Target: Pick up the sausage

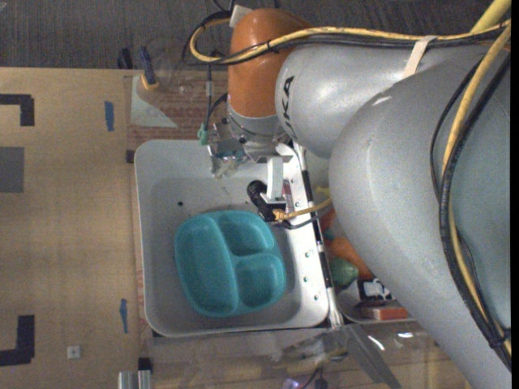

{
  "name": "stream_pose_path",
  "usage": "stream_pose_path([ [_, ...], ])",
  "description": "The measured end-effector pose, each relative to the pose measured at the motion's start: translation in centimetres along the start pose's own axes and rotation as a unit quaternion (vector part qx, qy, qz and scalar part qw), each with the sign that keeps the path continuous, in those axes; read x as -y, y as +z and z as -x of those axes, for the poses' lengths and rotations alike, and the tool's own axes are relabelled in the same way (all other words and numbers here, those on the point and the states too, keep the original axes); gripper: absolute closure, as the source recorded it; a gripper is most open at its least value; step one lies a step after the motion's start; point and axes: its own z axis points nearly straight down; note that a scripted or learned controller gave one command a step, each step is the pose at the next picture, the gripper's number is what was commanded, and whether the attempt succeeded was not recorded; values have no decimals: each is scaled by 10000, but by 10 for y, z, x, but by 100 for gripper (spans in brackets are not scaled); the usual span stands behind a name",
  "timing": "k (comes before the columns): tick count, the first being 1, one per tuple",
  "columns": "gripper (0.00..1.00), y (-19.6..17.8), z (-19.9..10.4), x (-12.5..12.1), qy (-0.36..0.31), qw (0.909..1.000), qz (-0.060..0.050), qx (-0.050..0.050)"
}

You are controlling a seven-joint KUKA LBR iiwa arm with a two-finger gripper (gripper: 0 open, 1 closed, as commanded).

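Note:
My gripper point(222, 160) hangs over the far end of the left white bin point(154, 217), just below the orange band point(258, 63) of the wrist. Nothing is visibly held in it. A teal divided plate point(231, 262) lies in the near half of that bin, with bare compartments. The grey arm point(389, 160) covers most of the right bin point(357, 310). At that bin's left side an orange piece point(341, 246) and a green piece point(344, 274) peek out from under the arm. I cannot tell whether either one is the sausage.
A black connector with an orange cable point(268, 201) hangs beside the wrist over the rim between the bins. A dark and red item point(379, 308) lies at the near end of the right bin. Tan bench with black and blue tape marks point(49, 217) stretches to the left.

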Motion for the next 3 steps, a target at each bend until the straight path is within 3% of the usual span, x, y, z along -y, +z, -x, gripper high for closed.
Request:
stream_pose_path([
  [1, 100, 47, -22, -9, -2564, 9666, 43, 12],
  [2, 0, 46, -29, -6, -2587, 9659, -26, -56],
  [3, 0, 46, -2, 23, -3792, 9252, 104, 26],
])
